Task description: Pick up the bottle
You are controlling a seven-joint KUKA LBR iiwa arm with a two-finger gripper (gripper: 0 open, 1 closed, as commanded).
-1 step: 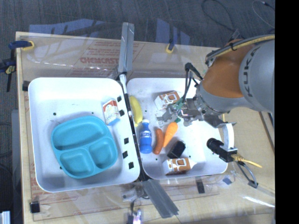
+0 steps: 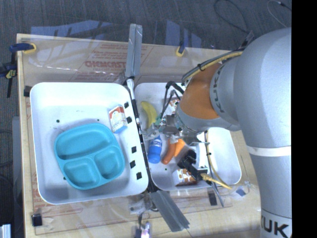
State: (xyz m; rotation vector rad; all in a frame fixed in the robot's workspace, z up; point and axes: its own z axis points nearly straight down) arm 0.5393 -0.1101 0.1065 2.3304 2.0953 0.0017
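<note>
The bottle is small and blue with a paler top. It lies near the left wall of the right bin, just below a yellow banana. My gripper hangs over the right bin, just above and to the right of the bottle, with the bulky grey and orange wrist hiding much of it. Nothing is visibly held between its fingers. An orange carrot-shaped thing lies right beside the bottle, on its right.
A small brown and orange packet lies near the right bin's front wall. The left bin holds a blue divided plate and a small red and white carton. A raised divider separates the bins.
</note>
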